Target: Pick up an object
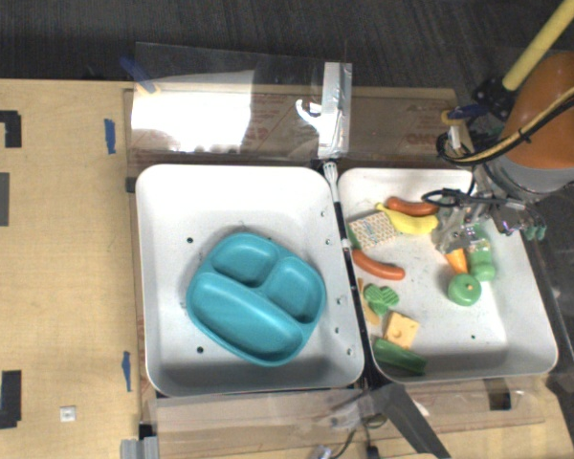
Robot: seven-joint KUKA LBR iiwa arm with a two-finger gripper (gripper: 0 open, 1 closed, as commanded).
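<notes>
My gripper (pixel 462 229) hangs low over the upper right part of the right bin (pixel 526 342). Directly under it lies an orange carrot piece (pixel 456 259) with a small green toy (pixel 482 261) beside it. A round green toy (pixel 464 290) sits just below those. To the gripper's left lie a yellow banana (pixel 411 224) and a red-orange sausage (pixel 410 206). I cannot make out anything held in the gripper.
The right bin also holds a waffle piece (pixel 368 229), a red hot dog (pixel 378 267), a green leafy toy (pixel 382 297), a cheese block (pixel 402 330) and a green cucumber (pixel 399 356). A teal divided plate (pixel 258 296) lies in the left bin (pixel 172 199).
</notes>
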